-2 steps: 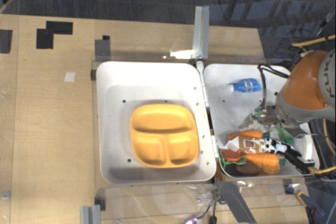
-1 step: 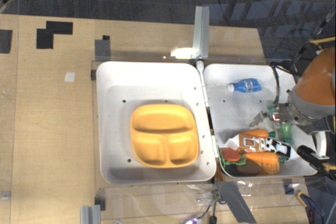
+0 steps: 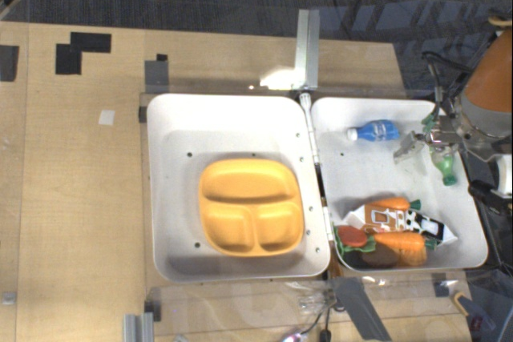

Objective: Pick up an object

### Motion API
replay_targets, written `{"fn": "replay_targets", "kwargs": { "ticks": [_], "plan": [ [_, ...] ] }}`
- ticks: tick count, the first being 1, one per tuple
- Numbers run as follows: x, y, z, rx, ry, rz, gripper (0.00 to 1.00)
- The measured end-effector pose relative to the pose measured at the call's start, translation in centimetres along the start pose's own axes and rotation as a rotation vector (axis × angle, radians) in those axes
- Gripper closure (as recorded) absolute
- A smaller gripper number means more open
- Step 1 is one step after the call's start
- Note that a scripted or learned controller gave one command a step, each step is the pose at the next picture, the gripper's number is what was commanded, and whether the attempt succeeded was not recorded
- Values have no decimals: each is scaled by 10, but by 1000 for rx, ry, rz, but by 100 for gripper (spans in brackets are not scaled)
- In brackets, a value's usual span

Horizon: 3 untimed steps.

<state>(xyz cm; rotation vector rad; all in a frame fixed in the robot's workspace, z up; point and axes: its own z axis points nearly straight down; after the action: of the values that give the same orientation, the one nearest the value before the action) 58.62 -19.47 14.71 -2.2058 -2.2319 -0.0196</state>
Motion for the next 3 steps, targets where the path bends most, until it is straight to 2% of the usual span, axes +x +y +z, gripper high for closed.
{"fn": "replay_targets", "kwargs": {
  "ticks": [1,2,3],
  "plan": [
    [59,80,12,3,-12,-19,0],
    [71,37,36,6,-11,-159,0],
    [-10,20,-51,2,-13,-126,0]
  ]
}}
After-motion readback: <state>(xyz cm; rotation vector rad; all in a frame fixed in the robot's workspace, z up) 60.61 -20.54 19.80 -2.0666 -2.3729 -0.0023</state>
